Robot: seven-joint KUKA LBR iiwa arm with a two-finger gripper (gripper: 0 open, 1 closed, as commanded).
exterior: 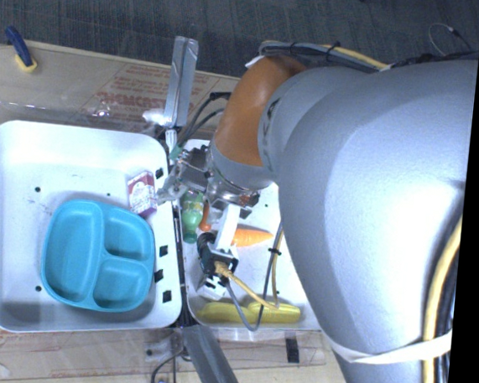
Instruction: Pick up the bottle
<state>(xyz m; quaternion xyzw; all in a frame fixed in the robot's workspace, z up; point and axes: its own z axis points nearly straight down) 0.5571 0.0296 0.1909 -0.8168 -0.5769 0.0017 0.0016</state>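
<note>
The bottle [190, 218] lies in the right bin [290, 294], hard against its left wall, its long axis running toward and away from the camera. It is green with a pale cap end. The hand [191, 183] hangs directly over its far end, so the coming move looks like a short drop; whether the hand is apart or together cannot be told. A carrot [248, 237] lies just right, a banana [249, 314] nearer the camera. The left bin [10, 206] holds a blue tray [98, 255] and a small packet [141, 192].

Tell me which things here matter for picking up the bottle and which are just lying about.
For the job: green bottle, tool.

Lying about: blue divided tray, small dark-red packet, carrot, yellow banana-like item.
</note>
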